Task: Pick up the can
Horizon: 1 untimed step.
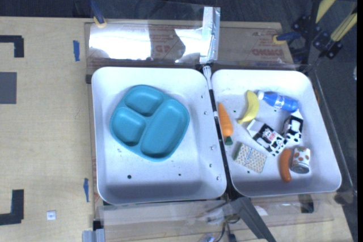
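The can point(301, 160) is small, with a white and reddish label, and rests in the front right part of the right bin point(323, 122). An orange sausage-shaped toy point(285, 166) lies against its left side. A black and white cow-patterned toy point(293, 127) sits just behind the can.
In the right bin lie a banana point(248, 107), a blue bottle point(279, 101), a carrot point(226, 122) by the left wall, a black and white block point(266, 136) and a tan speckled pad point(250, 157). The left bin point(108, 167) holds a blue divided plate point(149, 122).
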Each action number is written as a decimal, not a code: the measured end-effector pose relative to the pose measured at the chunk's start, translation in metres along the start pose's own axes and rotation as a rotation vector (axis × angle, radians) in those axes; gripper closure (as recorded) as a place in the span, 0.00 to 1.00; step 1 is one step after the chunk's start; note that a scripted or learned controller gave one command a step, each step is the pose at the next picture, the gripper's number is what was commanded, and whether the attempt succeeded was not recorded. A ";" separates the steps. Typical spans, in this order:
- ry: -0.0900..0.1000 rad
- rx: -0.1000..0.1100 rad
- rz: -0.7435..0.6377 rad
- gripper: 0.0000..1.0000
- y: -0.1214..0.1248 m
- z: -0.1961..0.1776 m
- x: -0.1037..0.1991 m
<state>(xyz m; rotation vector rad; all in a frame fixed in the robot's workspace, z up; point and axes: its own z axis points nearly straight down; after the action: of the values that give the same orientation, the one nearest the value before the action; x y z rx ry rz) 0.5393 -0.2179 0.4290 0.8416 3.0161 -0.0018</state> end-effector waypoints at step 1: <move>-0.010 -0.002 0.001 1.00 0.000 -0.012 -0.002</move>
<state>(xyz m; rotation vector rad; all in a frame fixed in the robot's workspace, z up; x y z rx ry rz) 0.5408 -0.2184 0.4411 0.8402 3.0056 -0.0032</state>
